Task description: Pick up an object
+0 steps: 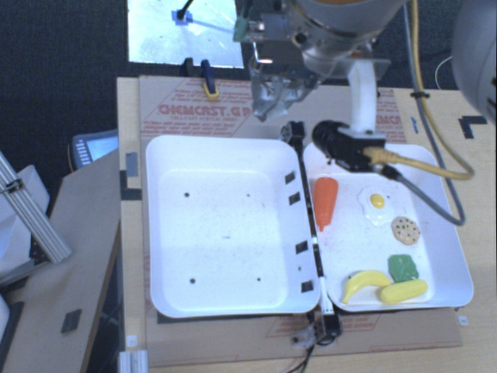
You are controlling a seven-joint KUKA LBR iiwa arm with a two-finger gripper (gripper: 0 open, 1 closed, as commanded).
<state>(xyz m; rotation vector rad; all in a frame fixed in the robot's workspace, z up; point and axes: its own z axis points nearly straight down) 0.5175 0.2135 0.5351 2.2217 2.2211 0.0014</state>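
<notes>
The gripper is seen at the far side of the bench, raised over the printed cardboard sheet just beyond the far rim of the left bin, close to the line where the two bins meet. How wide it stands cannot be made out from this angle, as the metal parts blur together. It is kept well apart from every loose item.

All the things that could be picked are found in the right bin. A toy carrot is laid nearest the dividing edge, its thick end pointed away from the camera. A toy fried egg is placed beside it toward the right, and a round cookie is set just next to the egg, nearer the camera.

Along the near side three more pieces are grouped: a banana, a green block-like piece whose kind cannot be told, and a yellow oblong piece touching the banana's end.

A blue-and-yellow clip is fixed at the sheet's far edge.
</notes>
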